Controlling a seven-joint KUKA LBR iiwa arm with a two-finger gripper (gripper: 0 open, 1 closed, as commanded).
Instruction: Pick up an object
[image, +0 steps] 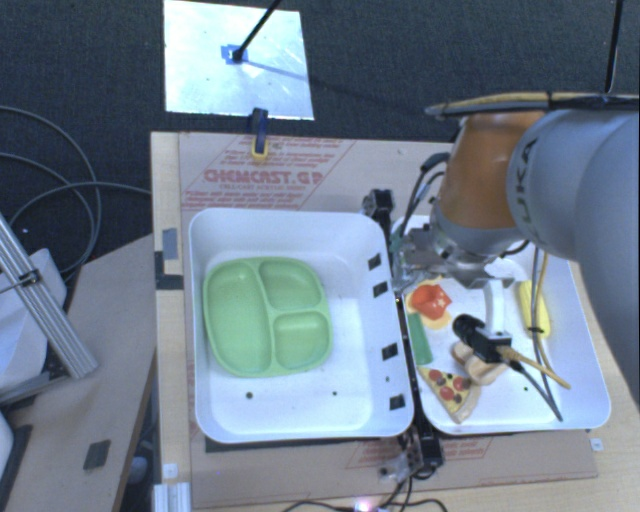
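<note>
The right bin holds a red and orange toy pepper, a green stick, a pizza slice, a tan lumpy piece and a yellow elongated piece. My gripper hangs low over the right bin's upper left part, just above the red pepper, and the grey and orange wrist hides most of it. No object shows between its fingers. The left bin holds a green divided plate.
The divider wall between the two bins runs just left of the gripper. The arm covers the right bin's far half. Cables lie on the dark floor at the left, and a metal sheet lies beyond the bench.
</note>
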